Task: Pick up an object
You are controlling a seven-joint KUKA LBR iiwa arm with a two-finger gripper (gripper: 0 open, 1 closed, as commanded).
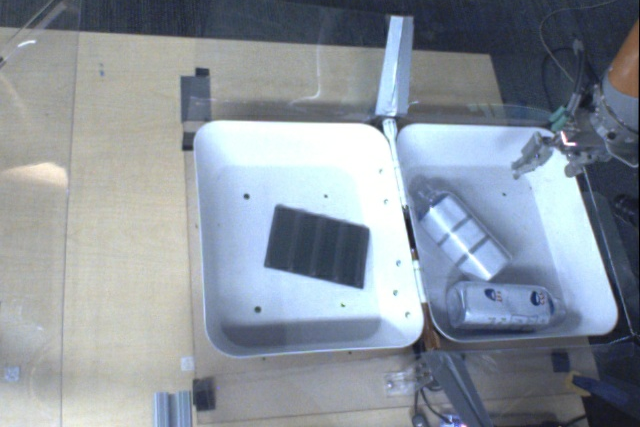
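A: Where does the arm stand?

B: The gripper [545,150] hangs over the far right part of the right bin [470,140], near its back rim. Nothing lies between its fingers, so it carries nothing; whether they are spread or closed I cannot tell at this size.

A: And what is there to pick?

B: In the right bin, a silver cylinder [460,233] lies slantwise near the middle, and a silver can [503,305] lies on its side along the near wall, just beside the cylinder's lower end. In the left bin [230,155] a dark flat pad [317,246] lies tilted near the centre.

A: Which would you go for?

B: The cylinder, I judge; it is nearest and has free floor on its long sides. The fingers should straddle it across its width, turned to match its slant, coming down at its middle so it does not roll or tip

A: The risk?

B: The can sits tight against the wall, leaving little room for a finger, and round bodies slip
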